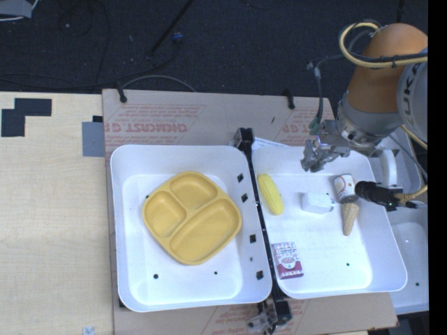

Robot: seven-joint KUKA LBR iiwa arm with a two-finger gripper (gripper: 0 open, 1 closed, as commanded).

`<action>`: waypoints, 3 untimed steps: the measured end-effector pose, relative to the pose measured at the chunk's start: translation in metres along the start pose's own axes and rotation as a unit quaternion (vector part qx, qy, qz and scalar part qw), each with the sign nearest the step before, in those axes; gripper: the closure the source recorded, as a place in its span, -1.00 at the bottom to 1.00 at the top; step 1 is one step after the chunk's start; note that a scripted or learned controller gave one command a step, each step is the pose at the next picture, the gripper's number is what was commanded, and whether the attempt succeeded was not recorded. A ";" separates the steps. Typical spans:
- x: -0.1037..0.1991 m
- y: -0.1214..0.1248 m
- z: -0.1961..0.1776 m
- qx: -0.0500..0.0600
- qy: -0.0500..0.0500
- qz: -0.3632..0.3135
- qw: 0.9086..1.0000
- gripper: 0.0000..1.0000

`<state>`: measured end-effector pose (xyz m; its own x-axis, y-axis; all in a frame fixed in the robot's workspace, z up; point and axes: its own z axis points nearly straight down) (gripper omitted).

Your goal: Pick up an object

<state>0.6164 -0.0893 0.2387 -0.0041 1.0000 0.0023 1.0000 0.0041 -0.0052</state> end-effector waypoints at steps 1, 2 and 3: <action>0.057 -0.007 0.013 0.000 0.000 0.000 1.000 1.00; 0.116 -0.016 0.020 0.000 0.000 0.000 1.000 1.00; 0.164 -0.017 0.026 0.000 -0.001 0.000 1.000 1.00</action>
